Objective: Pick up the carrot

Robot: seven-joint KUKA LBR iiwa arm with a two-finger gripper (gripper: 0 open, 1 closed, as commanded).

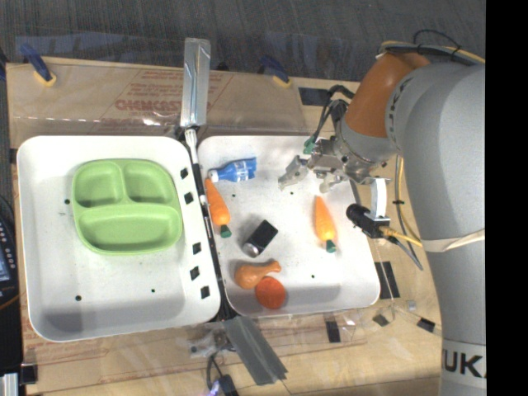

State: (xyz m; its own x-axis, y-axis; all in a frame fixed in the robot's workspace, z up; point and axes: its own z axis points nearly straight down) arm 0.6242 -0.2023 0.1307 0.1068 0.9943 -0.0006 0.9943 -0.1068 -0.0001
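Two orange carrots lie in the right bin [355, 280]. One carrot [323, 219] rests at the right of the bin's middle, green tip toward the front. The other carrot [217, 204] lies along the bin's left wall. My gripper [308, 178] hovers at the back of the right bin, just behind the right carrot and apart from it. Its fingers [289, 176] are spread open with nothing between them.
Also in the right bin are a blue bottle [234, 171] at the back left, a black block [261, 236] in the middle, and a brown drumstick [255, 271] and a red tomato [271, 293] at the front. A green divided plate [125, 205] sits in the left bin [49, 304].
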